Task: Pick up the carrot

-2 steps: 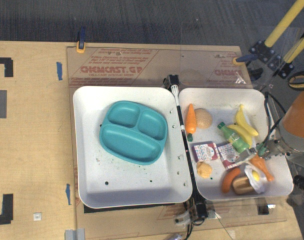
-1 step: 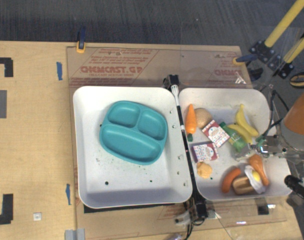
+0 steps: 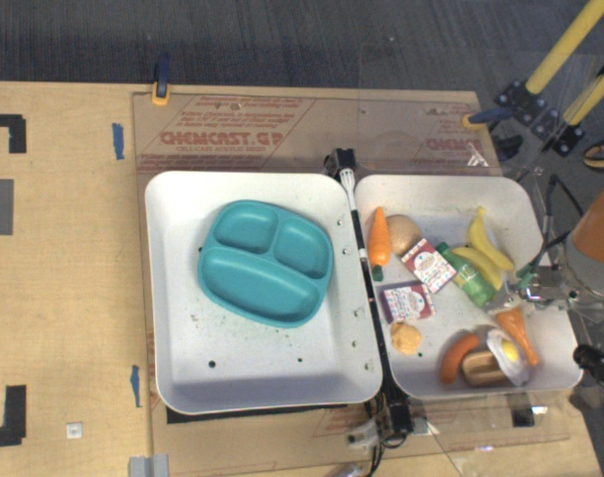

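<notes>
The carrot [image 3: 379, 237] is orange with a green stub at its near end. It lies lengthwise along the left wall of the right bin [image 3: 436, 189], beside a pale round potato [image 3: 404, 233]. My gripper [image 3: 536, 289] hangs at the right rim of that bin, far to the right of the carrot, with the arm's orange band [image 3: 596, 229] above it. Just below the gripper lies a second, smaller orange wedge [image 3: 517, 332].
The right bin also holds a banana [image 3: 487, 242], a green bottle [image 3: 471, 277], two printed packets [image 3: 428, 266], a small orange lump [image 3: 406, 339], a hot dog [image 3: 470, 362] and a fried egg [image 3: 507, 352]. A teal divided plate [image 3: 266, 262] sits in the left bin [image 3: 173, 296].
</notes>
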`<act>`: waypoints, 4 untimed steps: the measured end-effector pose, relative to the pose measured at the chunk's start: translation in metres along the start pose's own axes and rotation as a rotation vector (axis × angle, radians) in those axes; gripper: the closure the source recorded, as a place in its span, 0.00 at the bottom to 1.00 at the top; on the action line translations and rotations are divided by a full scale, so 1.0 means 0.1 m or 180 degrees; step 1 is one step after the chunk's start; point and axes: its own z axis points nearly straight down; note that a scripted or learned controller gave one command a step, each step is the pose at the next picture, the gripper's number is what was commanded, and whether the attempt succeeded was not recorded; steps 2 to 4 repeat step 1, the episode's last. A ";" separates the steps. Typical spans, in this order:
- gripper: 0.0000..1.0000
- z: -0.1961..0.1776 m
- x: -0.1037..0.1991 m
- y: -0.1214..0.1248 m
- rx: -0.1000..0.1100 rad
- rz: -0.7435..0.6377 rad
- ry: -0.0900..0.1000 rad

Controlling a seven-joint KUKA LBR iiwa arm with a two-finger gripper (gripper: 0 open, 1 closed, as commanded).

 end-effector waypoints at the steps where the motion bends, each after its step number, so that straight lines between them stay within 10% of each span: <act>1: 1.00 -0.26 0.74 -0.12 0.0063 0.0191 0.0002; 4: 1.00 -0.26 0.74 -0.12 0.0063 0.0191 0.0002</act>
